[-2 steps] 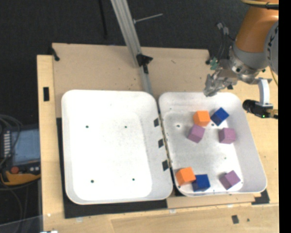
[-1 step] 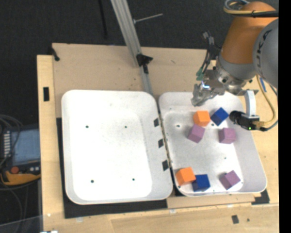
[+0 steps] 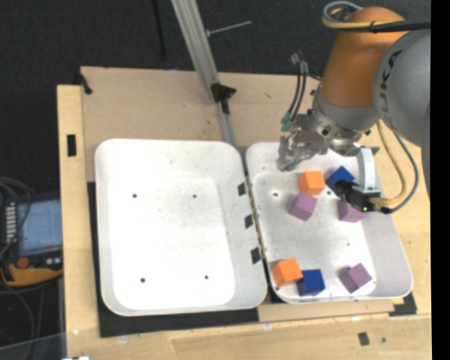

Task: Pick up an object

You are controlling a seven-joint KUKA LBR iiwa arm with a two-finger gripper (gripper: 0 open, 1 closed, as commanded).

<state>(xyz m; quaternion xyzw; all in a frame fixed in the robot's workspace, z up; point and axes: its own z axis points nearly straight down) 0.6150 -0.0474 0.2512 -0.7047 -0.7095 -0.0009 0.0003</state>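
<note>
My gripper [image 3: 291, 156] hangs over the far left part of the right bin [image 3: 382, 291], with nothing seen between its fingers. Just right of it and nearer lies an orange cube [image 3: 311, 181], with a purple cube [image 3: 302, 206] in front of that. A blue cube [image 3: 340, 177] and another purple cube [image 3: 349, 211] lie further right, partly behind the black part of the arm's cabling. At the bin's near edge sit an orange cube [image 3: 286, 271], a blue cube [image 3: 311, 282] and a purple cube [image 3: 355, 277].
The left bin [image 3: 105, 201] lies beside the right one, joined by black clips [image 3: 249, 221]. A slanted metal pole [image 3: 199, 51] rises behind the bins. A pendant with a screen [image 3: 31, 235] lies off the bench at the left.
</note>
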